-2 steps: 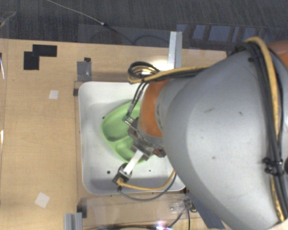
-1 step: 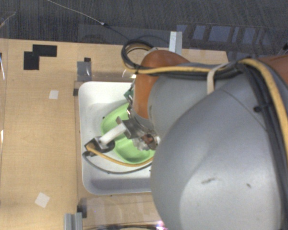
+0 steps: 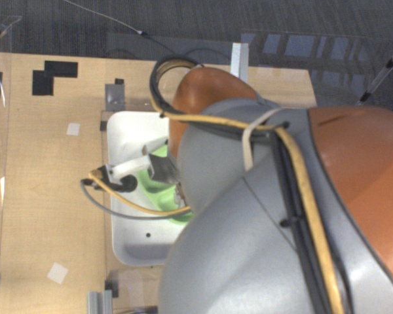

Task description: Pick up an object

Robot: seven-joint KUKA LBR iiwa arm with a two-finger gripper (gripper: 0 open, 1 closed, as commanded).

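Observation:
A bright green object [image 3: 158, 187] lies in the white bin [image 3: 126, 135] and is partly hidden by the arm. The gripper [image 3: 162, 169] hangs low over the bin, right at the green object's upper edge. The big grey and orange arm body [image 3: 275, 208] covers most of the bin and whatever else lies inside.
A yellow and black cable [image 3: 121, 198] loops out from the wrist over the bin's left wall. The wooden bench [image 3: 46, 195] stretches to the left, with small white markers [image 3: 57, 272] and black marks [image 3: 54, 74]. Metal brackets [image 3: 114, 93] stand at the bin's corners.

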